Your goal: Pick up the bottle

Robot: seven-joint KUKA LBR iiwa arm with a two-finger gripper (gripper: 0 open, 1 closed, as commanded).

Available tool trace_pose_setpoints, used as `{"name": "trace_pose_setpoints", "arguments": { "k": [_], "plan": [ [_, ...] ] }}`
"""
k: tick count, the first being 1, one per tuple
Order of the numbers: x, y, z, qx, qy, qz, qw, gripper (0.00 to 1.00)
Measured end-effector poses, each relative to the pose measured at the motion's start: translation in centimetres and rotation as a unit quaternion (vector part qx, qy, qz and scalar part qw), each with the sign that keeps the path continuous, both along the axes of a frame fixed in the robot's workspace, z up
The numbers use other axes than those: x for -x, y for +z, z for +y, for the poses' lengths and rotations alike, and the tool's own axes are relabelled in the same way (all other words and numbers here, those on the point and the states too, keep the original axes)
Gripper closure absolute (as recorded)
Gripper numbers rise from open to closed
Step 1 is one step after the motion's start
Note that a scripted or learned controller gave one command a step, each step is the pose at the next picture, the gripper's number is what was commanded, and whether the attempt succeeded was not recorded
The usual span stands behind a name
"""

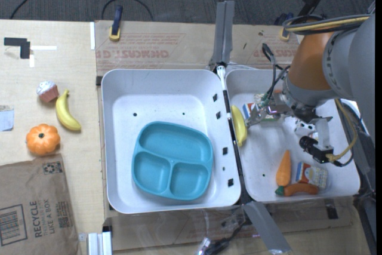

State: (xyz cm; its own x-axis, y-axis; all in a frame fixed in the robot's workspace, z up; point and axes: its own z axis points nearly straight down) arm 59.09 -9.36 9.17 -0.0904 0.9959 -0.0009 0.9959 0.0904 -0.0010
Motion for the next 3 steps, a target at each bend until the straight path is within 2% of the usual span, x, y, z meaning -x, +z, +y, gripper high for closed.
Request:
{"name": "trace_pose_setpoints", "arguments": {
  "k": [1,2,3],
  "plan": [
    [3.4,26.3,3.3,0.0009,-0.076,0.0,0.9971,0.0],
    [-2.6,22.3,10.1,0.0016,-0.257,0.001,0.9665,0.0],
    [-2.4,18.5,17.7,0.0015,-0.245,0.002,0.9695,0.0]
  ]
}}
